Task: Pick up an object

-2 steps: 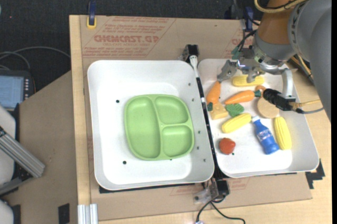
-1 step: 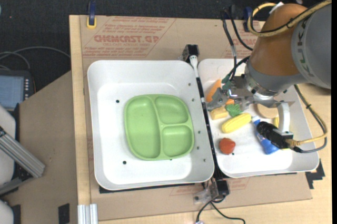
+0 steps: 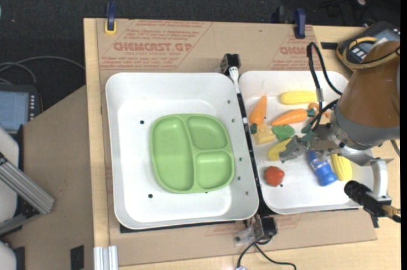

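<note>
The grey arm with its orange band [image 3: 372, 97] rises closest to the lens, reaching in from the right over the right-hand shallow white bin [image 3: 299, 199]; its dark end effector [image 3: 304, 147] hangs low among the toy food, and whether it is parted or closed — or has hold of anything — cannot be told from this angle. The nearest candidates crowd around it: a small yellow banana-like piece [image 3: 278, 149] lies just to its left, long axis slanting from lower left to upper right; a green leafy toy [image 3: 283, 131] sits just above that; a blue bottle-shaped item [image 3: 322, 171] and a yellow corn cob [image 3: 342, 167] lie just to its lower right, near the arm. Farther off, a round red tomato-like ball [image 3: 274, 176] rests alone toward the bin's front left; an orange carrot [image 3: 290, 116], a second orange wedge [image 3: 257, 111] and another yellow cob [image 3: 297, 98] lie toward the back. The left white bin [image 3: 127, 97] holds a pale green divided plate [image 3: 191, 152]; both bins sit on a brown-papered desk [image 3: 159, 43]. Judged from here, the pick is not yet made — the yellow piece looks the shortest reach.
</note>
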